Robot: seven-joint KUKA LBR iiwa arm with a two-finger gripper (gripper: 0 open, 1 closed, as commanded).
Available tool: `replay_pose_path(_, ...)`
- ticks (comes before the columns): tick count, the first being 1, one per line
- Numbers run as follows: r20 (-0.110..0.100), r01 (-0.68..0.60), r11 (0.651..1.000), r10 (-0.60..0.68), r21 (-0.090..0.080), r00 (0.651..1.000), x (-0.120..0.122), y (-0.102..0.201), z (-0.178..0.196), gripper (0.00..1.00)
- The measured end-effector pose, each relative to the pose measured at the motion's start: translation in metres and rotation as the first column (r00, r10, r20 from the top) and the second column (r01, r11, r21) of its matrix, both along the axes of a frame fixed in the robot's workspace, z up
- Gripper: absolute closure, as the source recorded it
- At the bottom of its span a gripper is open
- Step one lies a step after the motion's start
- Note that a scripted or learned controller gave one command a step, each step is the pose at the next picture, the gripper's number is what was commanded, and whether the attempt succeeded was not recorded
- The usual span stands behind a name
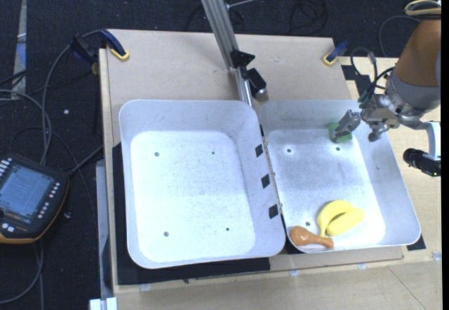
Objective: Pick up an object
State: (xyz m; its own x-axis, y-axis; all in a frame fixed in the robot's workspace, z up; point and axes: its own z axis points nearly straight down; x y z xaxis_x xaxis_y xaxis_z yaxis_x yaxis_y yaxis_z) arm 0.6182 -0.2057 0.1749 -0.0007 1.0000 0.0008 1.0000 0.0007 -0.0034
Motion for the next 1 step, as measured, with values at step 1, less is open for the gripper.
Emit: replay_pose_path(1,0.000,0.000,1.000,0.000,0.000,1.000,0.0029,0.0066,-0.0454,0.00)
